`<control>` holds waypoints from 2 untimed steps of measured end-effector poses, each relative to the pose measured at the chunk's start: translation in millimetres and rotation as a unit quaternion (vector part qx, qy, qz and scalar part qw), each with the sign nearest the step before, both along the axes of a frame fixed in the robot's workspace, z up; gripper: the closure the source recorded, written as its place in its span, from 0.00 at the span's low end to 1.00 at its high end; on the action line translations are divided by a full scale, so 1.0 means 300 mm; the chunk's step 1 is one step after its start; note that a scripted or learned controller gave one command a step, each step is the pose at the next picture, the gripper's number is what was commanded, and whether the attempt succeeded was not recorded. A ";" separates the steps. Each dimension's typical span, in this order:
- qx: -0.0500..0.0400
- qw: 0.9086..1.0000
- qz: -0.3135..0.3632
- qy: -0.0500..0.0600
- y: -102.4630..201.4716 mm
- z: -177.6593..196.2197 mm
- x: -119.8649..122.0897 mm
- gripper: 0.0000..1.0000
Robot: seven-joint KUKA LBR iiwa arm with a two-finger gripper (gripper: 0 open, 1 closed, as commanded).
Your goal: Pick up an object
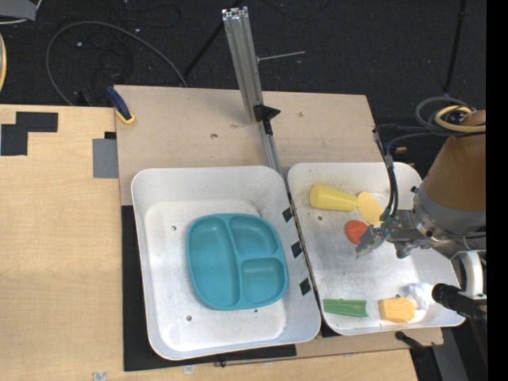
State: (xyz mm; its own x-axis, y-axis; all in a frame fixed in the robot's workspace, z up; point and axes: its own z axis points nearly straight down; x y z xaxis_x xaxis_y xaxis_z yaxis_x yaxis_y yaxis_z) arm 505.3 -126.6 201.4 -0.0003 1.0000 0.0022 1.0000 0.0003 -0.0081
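- Seen from above at a slant: two shallow white bins sit side by side on a pale wooden bench, their inner rims touching.
- The left bin [159,308] holds a smooth teal plastic plate [236,260] with three compartments, lying flat near the middle, with bare white floor all round it.
- The right bin [333,292] holds small items. A yellow, bottle-shaped plastic toy [343,201] lies on its side near the far rim.
- A small red rounded piece [355,230] sits just in front of the yellow toy.
- A flat green bar [345,308] and a yellow block [397,310] lie near the front rim, close together. The middle of this bin's floor is bare.
- The grey arm with its orange band reaches in from the right. Its claw [371,240] hangs low just beside the red piece, at its right edge; whether the fingers are apart or together cannot be told, and nothing is seen between them.
- A metal post [244,62] stands tilted behind the bins.
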 end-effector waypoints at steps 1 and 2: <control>0.000 1.000 0.000 0.001 0.021 -0.207 -0.019 0.00; 0.001 1.000 -0.001 -0.004 0.017 -0.355 -0.012 0.00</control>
State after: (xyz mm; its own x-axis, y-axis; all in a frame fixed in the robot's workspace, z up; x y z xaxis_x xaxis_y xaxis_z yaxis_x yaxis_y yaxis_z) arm 501.6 -121.4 94.9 0.0008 1.0000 0.0032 1.0000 -0.0008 -0.0003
